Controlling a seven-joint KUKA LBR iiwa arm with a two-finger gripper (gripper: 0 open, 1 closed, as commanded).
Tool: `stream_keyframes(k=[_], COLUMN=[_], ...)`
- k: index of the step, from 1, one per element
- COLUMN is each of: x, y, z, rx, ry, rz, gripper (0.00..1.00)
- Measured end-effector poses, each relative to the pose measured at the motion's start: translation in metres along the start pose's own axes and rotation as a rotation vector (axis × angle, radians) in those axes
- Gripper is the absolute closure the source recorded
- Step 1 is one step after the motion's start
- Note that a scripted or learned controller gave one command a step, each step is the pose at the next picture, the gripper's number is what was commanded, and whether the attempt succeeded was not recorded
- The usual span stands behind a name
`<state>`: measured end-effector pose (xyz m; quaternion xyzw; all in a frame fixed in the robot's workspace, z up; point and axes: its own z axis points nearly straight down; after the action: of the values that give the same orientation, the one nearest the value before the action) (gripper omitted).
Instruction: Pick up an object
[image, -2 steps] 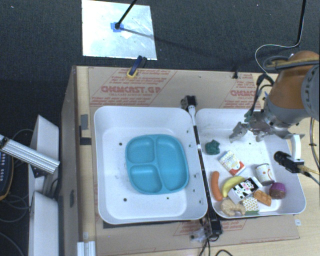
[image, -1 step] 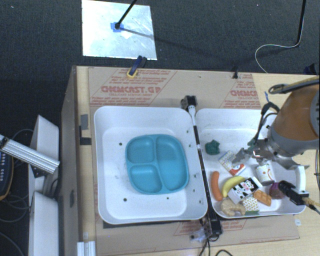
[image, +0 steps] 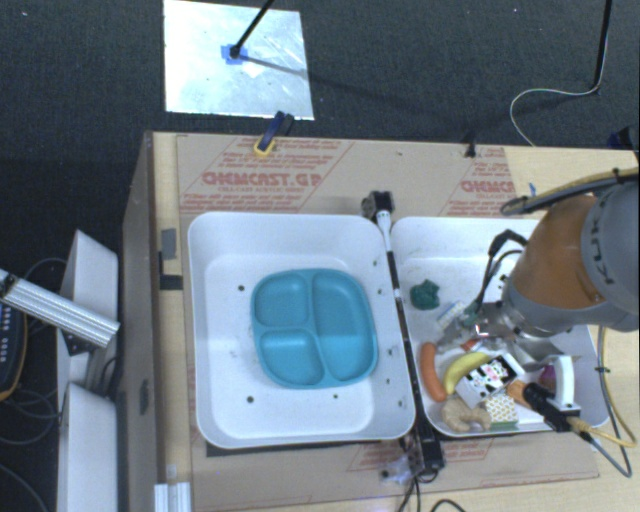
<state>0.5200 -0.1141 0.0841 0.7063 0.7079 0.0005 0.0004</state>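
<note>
In the right bin (image: 440, 240) lie a small green toy (image: 426, 294), an orange carrot-like stick (image: 431, 371), a yellow banana (image: 464, 369), a black-and-white patterned box (image: 493, 378) and a beige lump (image: 461, 415). My gripper (image: 466, 325) hangs low over this bin, just above the banana and to the right of the green toy. Nothing can be made out between its tips; the wrist hides what lies under it.
The left bin (image: 225, 250) holds a blue divided plate (image: 313, 327). A black divider rail (image: 393, 290) runs between the two bins. The arm's grey and orange body (image: 570, 265) covers the right bin's right side. A small purple item (image: 548, 377) peeks out near the bracket.
</note>
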Motion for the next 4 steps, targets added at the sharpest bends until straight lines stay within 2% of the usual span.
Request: stream_keyframes(k=[1,2,3,4], x=[0.000,0.000,-0.008,-0.007], y=[0.001,0.001,-0.033,-0.031], z=[-0.011,-0.011,0.000,-0.011], rx=[-0.003,-0.002,0.000,-0.005], ry=[0.000,0.000,0.000,0.000], rz=[0.000,0.000,0.002,0.000], gripper=[1.00,0.00,0.00,1.00])
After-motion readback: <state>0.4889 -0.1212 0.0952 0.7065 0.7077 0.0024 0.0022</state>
